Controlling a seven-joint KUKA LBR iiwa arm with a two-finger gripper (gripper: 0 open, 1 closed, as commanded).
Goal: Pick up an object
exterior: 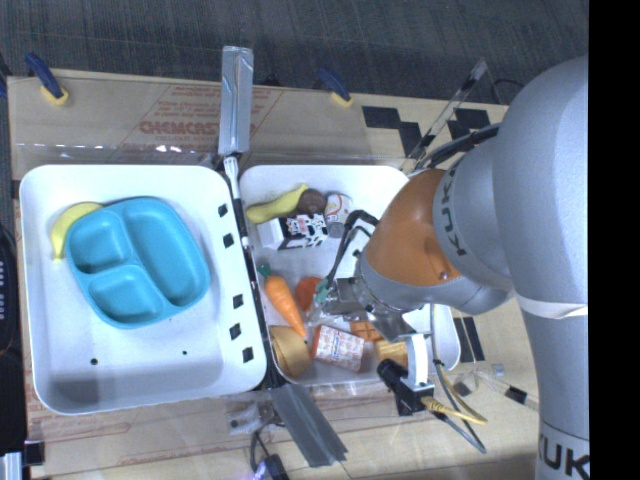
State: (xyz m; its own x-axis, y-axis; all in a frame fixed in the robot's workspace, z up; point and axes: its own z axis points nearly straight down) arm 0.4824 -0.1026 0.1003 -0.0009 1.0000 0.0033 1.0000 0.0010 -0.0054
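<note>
While my arm (500,208) reaches in from the right, my gripper (345,303) hangs low over the right bin (380,180), and I cannot tell how it is set, because the wrist hides it. Under and beside it lie a carrot (283,303), a small bottle (338,346) with a red and white label, a black and white carton (303,229) and a yellow banana (275,205) near the far wall. Across the divider, the left bin (60,368) carries a blue divided tray (140,258), with a yellow piece (68,223) just beside its far left corner.
</note>
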